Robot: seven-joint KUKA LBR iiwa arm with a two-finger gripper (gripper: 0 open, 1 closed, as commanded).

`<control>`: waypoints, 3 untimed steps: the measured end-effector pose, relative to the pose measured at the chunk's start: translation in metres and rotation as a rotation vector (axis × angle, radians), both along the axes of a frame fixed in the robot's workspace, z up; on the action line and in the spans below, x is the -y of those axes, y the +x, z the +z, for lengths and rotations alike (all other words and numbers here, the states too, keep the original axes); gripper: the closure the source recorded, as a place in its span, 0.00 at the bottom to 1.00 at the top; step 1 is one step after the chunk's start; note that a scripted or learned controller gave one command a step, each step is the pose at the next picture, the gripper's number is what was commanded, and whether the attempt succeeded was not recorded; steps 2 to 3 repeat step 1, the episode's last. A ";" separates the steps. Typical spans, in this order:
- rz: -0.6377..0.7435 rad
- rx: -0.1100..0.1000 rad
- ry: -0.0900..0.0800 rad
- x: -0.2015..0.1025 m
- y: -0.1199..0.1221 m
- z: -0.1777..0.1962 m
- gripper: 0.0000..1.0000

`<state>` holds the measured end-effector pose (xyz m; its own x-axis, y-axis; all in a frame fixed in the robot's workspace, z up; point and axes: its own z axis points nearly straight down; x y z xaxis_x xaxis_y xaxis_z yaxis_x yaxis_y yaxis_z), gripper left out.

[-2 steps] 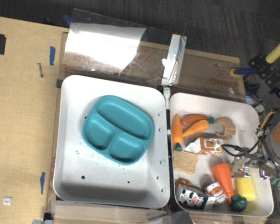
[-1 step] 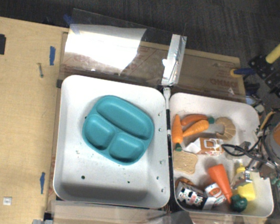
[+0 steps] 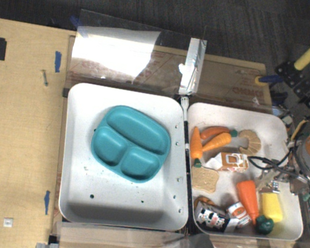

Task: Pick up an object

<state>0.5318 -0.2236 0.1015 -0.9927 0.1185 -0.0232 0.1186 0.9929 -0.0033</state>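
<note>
Because the toy food lies heaped in the right bin (image 3: 284, 233), beside the left bin's teal tray (image 3: 131, 142), the gripper (image 3: 282, 181) hangs there by the yellow piece (image 3: 273, 206), its grip impossible to judge.

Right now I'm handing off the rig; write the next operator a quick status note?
Gripper: at the right bin's right side, low over the toys; nothing seen between its fingers.
Left bin: holds the teal divided tray.
Right bin: carrots, yellow piece, bread slice and other toy food.
Done: nothing lifted yet.
Left: grasp one object, raise it.
</note>
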 end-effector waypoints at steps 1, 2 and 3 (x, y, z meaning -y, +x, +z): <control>0.699 -0.011 -0.007 -0.001 0.073 0.072 1.00; 0.699 -0.011 -0.007 -0.001 0.073 0.072 1.00; 0.699 -0.011 -0.007 -0.001 0.073 0.072 1.00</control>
